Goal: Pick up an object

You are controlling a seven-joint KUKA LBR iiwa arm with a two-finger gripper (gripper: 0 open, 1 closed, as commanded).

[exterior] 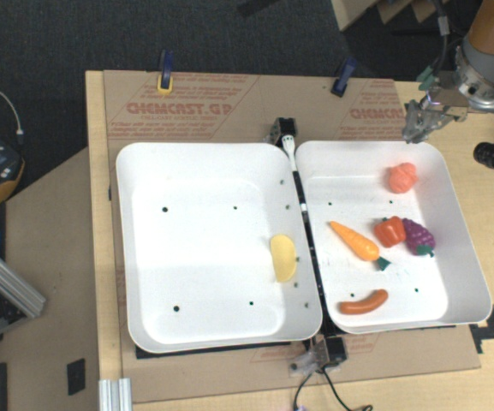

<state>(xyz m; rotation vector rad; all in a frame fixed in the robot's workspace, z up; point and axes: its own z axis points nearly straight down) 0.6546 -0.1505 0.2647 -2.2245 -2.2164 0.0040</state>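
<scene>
Hovering my tool [416,127] over the right bin's [452,187] far rim, fingers too small to read; pink ball [402,177] just below, arm cropped.

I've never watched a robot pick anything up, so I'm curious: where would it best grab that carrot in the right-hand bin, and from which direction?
Probably from straight above, across the thick orange middle of the carrot. It lies flat and slanted, narrow tip toward the upper left, green end at the lower right, so the fingers should close across its width. The red pepper sits near its thick end, so grip a bit toward the tip. The gripper is above the bin's far edge.
</scene>
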